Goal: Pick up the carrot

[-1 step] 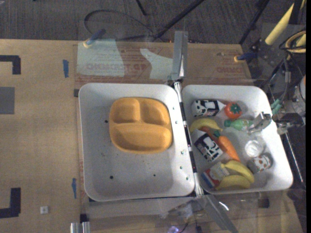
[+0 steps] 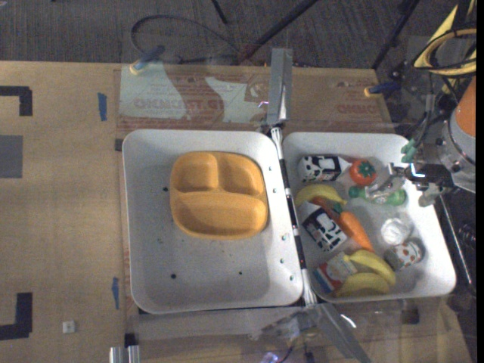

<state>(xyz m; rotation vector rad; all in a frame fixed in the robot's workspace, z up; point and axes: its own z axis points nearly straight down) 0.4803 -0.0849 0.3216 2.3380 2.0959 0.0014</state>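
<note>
A: Where is the carrot (image 2: 355,231)?

B: Mid right bin (image 2: 446,278), wedged between a cow-print carton (image 2: 325,230) and bananas (image 2: 367,272).

A: And the hand (image 2: 414,174)?

B: Near the bin's right rim; grip state, I cannot tell. Crowding risks grabbing neighbours instead.

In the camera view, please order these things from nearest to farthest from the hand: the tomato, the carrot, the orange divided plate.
Counting from the hand, at the right bin's far right:
1. Tomato, just left of it, at the bin's top.
2. Carrot, lower, at the bin's middle.
3. Orange divided plate, in the left bin.
</note>
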